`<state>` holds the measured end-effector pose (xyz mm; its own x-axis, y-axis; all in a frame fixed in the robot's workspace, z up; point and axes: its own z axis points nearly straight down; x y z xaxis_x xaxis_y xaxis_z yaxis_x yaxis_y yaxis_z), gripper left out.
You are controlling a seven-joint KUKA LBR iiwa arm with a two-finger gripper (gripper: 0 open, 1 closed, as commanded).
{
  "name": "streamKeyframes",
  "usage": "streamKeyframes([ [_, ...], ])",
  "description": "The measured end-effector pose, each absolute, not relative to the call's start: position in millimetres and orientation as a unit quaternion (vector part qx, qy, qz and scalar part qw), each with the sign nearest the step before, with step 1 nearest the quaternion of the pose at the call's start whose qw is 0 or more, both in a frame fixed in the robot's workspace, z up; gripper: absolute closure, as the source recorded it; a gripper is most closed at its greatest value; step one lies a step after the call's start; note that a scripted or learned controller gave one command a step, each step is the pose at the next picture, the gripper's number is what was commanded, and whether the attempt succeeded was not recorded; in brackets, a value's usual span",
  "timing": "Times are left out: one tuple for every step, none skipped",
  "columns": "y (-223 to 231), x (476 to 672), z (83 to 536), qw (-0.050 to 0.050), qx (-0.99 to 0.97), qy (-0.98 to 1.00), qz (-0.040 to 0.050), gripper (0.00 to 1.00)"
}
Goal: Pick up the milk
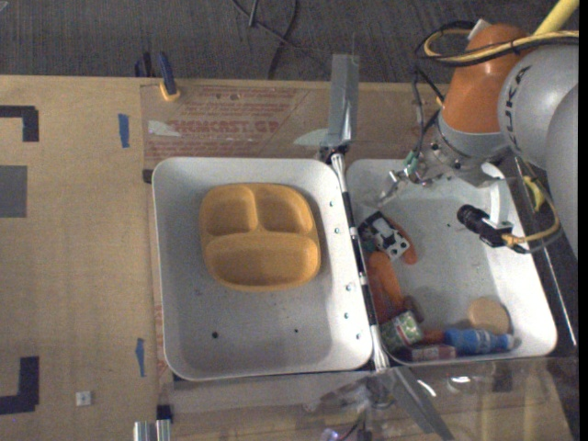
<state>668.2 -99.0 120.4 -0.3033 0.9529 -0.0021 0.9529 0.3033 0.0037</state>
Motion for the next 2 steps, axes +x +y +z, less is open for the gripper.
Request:
streamKeyframes([
  [-99.1, 668.0, 120.1, 0.002, 0.590, 0.807, 0.0008, 0.00],
  [-99.1, 668.0, 120.1, 0.002, 0.590, 0.807, 0.0008, 0.00],
])
